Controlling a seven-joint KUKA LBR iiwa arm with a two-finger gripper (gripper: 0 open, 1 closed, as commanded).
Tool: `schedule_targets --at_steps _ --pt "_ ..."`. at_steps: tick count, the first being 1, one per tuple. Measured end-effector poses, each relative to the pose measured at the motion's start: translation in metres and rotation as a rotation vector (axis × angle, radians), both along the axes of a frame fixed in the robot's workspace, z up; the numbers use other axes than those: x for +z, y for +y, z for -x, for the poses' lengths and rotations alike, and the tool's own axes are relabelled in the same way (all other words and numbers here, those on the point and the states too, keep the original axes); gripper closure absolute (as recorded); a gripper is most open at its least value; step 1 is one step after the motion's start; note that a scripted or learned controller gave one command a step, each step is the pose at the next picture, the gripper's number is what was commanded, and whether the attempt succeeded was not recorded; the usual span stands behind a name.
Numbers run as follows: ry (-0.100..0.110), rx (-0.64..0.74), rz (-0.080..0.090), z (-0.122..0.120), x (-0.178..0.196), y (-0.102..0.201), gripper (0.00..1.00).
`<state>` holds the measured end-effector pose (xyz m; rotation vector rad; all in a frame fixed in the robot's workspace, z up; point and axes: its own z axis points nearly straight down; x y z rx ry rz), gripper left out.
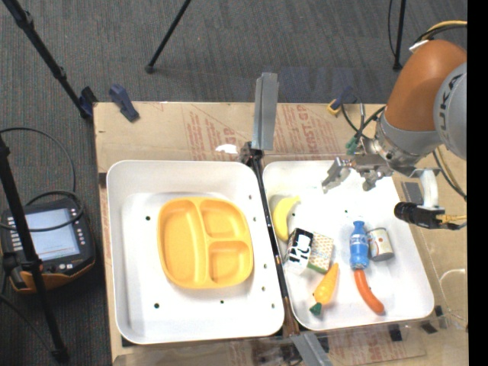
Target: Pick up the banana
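1. The hand (352, 175) sits in the upper right of the frame, over the top end of the right bin (415, 280). Its two fingers are spread apart with nothing between them, one tip pointing down-left, the other closer to the wrist.
2. The arm (423, 90) comes in from the right edge, with the big orange band right above the wrist.
3. The banana (284, 213) is lying in the right bin, up against its left wall, lower left of the hand and well apart from it. Nothing is touching it.
4. Just below the banana there's a black-and-white box (300, 246) with a small speckled box (321, 253) beside it.
5. Right of those stands a blue bottle (359, 244), and a little can (380, 245) is just beside that.
6. Toward the bottom of the right bin are a carrot (326, 284) and an orange sausage-looking thing (367, 291).
7. The left bin (137, 204) holds a yellow divided tray (205, 241), pretty much in the middle.
8. Both bins sit side by side on the bench (175, 128), which has a brown cardboard-looking top.
9. At the far left of the frame, a pendant (47, 239) with a screen sits on the floor.
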<state>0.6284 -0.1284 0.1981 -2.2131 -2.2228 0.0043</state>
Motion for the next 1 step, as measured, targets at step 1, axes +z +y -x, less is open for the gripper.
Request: schedule_targets --at_steps 1 --pt "-0.003 0.259 0.001 -0.0129 0.0864 -0.0045 0.0"
